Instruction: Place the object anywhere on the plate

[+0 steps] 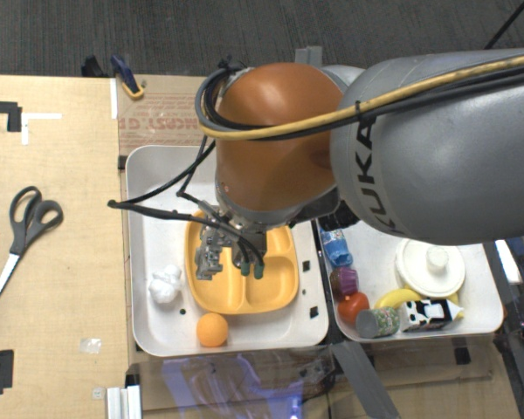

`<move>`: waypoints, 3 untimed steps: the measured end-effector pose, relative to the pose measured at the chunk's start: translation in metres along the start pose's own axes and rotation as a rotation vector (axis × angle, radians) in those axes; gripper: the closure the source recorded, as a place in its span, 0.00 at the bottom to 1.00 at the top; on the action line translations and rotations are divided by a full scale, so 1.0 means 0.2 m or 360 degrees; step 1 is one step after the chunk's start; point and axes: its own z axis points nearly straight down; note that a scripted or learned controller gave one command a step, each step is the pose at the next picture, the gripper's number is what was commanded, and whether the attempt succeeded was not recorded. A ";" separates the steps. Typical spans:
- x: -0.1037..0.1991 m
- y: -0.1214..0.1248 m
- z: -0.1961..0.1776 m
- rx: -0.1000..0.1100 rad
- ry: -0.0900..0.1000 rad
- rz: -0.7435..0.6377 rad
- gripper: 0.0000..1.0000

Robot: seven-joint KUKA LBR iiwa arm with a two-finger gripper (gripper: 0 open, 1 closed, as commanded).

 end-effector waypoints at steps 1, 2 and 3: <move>0.00 0.00 0.08 0.0003 0.0005 0.0175 1.00; -0.11 0.01 -0.03 0.0001 -0.0001 0.0002 1.00; -0.54 -0.12 -0.01 0.0000 -0.0003 -0.0382 1.00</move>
